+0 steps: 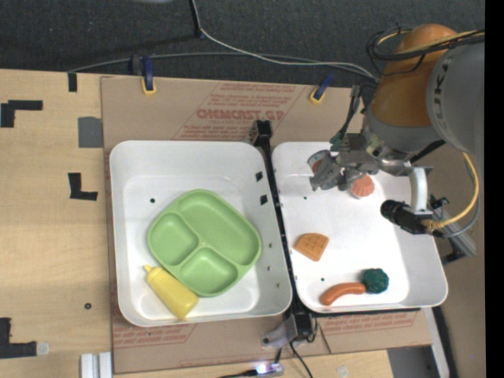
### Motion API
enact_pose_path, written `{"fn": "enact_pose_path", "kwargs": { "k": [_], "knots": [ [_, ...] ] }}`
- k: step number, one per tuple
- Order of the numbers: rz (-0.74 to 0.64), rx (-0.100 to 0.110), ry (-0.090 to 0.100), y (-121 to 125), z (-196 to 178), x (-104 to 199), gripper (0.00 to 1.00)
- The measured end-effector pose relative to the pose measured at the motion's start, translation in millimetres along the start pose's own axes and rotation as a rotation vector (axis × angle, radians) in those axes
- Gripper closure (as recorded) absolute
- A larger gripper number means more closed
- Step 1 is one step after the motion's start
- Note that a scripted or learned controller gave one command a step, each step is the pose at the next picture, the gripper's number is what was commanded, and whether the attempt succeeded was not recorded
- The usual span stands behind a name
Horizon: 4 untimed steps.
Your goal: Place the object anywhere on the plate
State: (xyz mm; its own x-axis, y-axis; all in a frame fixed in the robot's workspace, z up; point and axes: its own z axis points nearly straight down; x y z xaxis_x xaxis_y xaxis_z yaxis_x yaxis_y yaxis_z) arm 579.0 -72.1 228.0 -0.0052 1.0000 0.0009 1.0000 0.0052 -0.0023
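End effector — grip state unreadable — hovers in the right bin, pink object just beside it.

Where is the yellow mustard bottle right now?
The yellow mustard bottle lies in the left bin, near its front left corner, touching the green plate's lower left edge.

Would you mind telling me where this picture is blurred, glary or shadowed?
Camera view: a pale blurred streak crosses the top left corner; the arm's orange band looks soft. The white bins are bright, with mild glare on their floors, and the plate and bottle cast only faint shadows. The gripper is smeared, so its fingers are hard to read.
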Motion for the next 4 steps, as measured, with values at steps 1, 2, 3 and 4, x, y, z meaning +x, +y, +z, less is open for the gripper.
{"fn": "enact_pose_path", "kwargs": {
  "k": [1, 2, 3, 4],
  "knots": [
    [-0.003, -0.002, 0.001, 12.5, -6.5, 58.6, 1.00],
    [-0.002, 0.000, 0.000, 25.9, 5.7, 115.7, 1.00],
    [-0.001, -0.003, 0.000, 49.2, -2.7, 166.2, 1.00],
    [-0.001, -0.001, -0.001, 63.6, 12.0, 219.1, 1.00]
  ]
}}
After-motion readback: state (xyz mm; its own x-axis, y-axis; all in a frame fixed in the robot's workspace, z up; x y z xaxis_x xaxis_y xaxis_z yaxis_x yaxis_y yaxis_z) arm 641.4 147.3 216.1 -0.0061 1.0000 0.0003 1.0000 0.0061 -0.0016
